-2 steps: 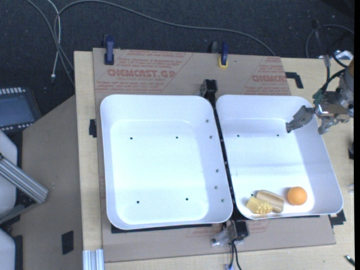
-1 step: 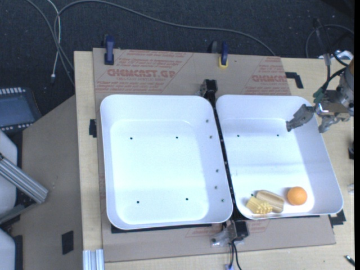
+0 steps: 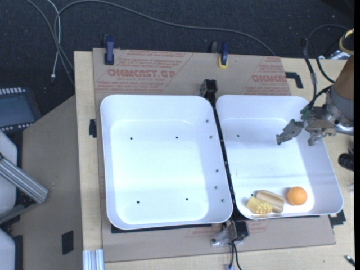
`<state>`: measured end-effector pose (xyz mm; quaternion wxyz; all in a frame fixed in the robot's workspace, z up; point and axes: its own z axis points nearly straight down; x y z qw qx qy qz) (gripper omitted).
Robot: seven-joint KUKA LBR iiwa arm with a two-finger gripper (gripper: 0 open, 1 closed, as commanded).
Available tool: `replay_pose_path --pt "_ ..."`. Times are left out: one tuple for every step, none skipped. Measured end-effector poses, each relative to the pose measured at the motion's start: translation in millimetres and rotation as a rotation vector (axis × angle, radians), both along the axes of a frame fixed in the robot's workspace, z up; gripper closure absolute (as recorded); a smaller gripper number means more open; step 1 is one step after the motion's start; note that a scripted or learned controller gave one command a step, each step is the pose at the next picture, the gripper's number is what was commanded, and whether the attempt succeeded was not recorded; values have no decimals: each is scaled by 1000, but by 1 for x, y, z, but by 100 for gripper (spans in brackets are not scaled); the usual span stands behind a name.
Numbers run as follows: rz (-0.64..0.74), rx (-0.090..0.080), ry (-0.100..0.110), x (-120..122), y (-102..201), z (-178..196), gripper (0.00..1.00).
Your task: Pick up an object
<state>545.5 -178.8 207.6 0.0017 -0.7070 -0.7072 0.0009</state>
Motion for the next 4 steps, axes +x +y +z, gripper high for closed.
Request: replay_pose_path --pt "1 0 1 0 10 -56 0" --pt "0 0 1 -8 18 -107 0" --pt "0 -1 -5 -6 17 -94 100" --pt "-1 -2 -8 -7 9 -48 100"
